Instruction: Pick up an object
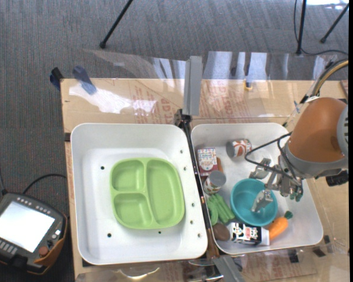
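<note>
The gripper (263, 202) is hanging low over the right bin (309, 219), its tip sitting over the teal bowl (249, 203), and the view is not showing clearly what state it is in; nothing is visibly caught in it. The arm (317, 137) is reaching in from the right with its orange band above the wrist. The task is naming no particular object, so any item in that bin is qualifying: the bowl is lying under the tip, a carrot (279, 227) is lying just beside the bowl's lower right, a small carton (250, 234) is lying below the bowl near the front wall, green beans (221, 208) are resting to the bowl's left, and a cup (215, 181), a box (206, 159) and a tipped can (239, 148) are sitting farther back. The left bin (88, 151) is holding a green tray (147, 193), well apart from the arm. By the look of it, the descent or the grasp itself is in hand, with the bowl as the likely target. The next move is calling for a firm close on the bowl's rim, then a straight lift; a smooth, curved rim is likely to slip, so the hold needs checking once the bowl is rising.
</note>
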Action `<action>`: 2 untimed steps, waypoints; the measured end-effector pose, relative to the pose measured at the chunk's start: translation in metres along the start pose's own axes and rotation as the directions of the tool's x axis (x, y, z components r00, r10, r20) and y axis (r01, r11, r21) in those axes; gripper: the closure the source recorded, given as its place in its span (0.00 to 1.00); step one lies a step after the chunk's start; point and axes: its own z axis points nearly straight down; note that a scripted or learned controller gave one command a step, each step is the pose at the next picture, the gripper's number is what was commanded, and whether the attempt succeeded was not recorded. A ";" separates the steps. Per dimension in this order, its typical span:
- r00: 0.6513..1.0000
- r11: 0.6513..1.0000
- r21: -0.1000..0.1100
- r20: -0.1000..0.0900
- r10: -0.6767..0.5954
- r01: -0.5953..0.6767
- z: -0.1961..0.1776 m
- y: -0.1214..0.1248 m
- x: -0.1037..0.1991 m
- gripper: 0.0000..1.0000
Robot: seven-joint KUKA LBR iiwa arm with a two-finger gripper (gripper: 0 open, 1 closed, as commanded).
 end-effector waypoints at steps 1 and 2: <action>0.994 0.997 0.000 0.077 -0.079 0.079 -0.018 -0.024 0.048 0.00; 0.998 1.000 -0.007 0.062 0.018 -0.018 -0.015 -0.045 0.044 0.00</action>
